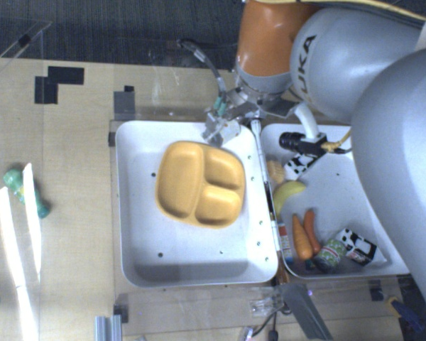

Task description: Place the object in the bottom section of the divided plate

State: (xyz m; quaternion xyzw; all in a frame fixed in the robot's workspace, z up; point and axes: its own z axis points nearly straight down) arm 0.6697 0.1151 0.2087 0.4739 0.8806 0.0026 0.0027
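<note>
1. Gripper (219,128) hangs over the far rim of the left bin (135,261), just beside the yellow divided plate (200,183); whether it is open or holds something, I cannot tell.
2. Carrots (303,236), a pale fruit (289,192) and small packets lie in the right bin (369,190).

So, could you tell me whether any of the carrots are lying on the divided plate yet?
No, both carrots lie in the right bin, while the yellow divided plate sits in the left bin.
</note>
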